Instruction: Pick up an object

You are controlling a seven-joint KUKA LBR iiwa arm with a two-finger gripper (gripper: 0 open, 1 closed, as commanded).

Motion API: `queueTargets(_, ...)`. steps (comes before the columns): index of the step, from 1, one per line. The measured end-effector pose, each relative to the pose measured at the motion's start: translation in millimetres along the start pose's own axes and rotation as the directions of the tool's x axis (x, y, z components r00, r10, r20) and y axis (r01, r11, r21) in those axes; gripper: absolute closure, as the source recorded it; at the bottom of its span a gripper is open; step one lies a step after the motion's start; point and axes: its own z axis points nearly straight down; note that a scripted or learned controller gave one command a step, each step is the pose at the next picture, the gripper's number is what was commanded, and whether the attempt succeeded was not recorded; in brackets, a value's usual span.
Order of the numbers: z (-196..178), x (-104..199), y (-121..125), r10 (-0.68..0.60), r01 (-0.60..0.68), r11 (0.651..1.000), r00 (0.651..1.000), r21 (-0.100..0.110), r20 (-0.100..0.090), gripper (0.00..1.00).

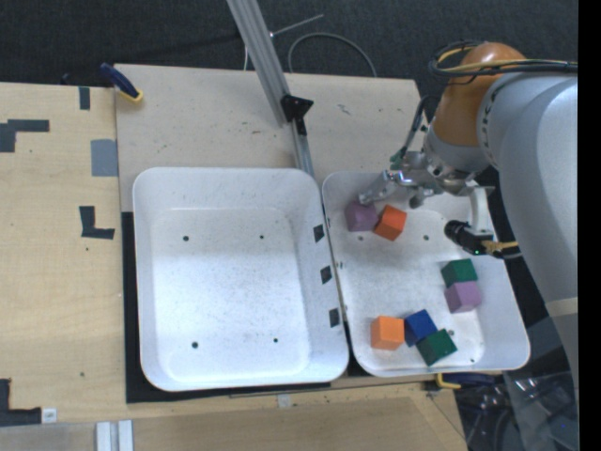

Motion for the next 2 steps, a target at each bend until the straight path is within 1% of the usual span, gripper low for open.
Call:
queueTargets(1,3.8,9.9,-49.4,0.004,-0.004,1.0,1.0,-0.018,0.004,0.0)
queueTargets(2,5.9,6.3,7.7,0.002,-0.002,1.0,1.0,0.005,-0.003,0.0)
